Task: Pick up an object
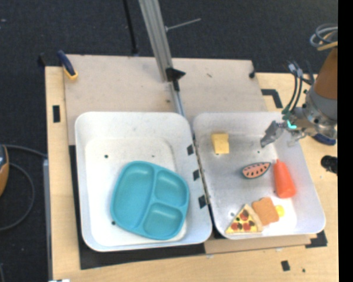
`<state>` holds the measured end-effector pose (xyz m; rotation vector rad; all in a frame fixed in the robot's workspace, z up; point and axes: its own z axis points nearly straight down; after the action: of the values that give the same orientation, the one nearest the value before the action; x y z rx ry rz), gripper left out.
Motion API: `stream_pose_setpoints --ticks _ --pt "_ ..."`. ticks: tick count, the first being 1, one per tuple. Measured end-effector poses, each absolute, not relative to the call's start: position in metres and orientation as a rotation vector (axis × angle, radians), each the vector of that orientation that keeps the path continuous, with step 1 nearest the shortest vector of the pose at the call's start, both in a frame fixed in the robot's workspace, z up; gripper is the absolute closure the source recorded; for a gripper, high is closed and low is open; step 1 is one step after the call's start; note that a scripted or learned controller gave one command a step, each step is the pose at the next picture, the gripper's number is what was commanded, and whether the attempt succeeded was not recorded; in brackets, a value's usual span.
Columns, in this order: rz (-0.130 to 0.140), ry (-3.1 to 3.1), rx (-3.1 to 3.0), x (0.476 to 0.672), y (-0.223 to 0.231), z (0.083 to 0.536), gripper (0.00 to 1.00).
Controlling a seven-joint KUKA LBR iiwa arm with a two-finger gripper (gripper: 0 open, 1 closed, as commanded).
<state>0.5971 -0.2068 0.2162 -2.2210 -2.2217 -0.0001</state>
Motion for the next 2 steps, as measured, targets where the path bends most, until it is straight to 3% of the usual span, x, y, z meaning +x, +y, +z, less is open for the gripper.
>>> stream_pose_setpoints --ticks 1,2 --pt "-0.002 -2.223 -2.222 0.598 -0.207 0.217 0.0" --pt "0.004 -2.221 -2.221 0.596 -0.21 0.175 0.0"
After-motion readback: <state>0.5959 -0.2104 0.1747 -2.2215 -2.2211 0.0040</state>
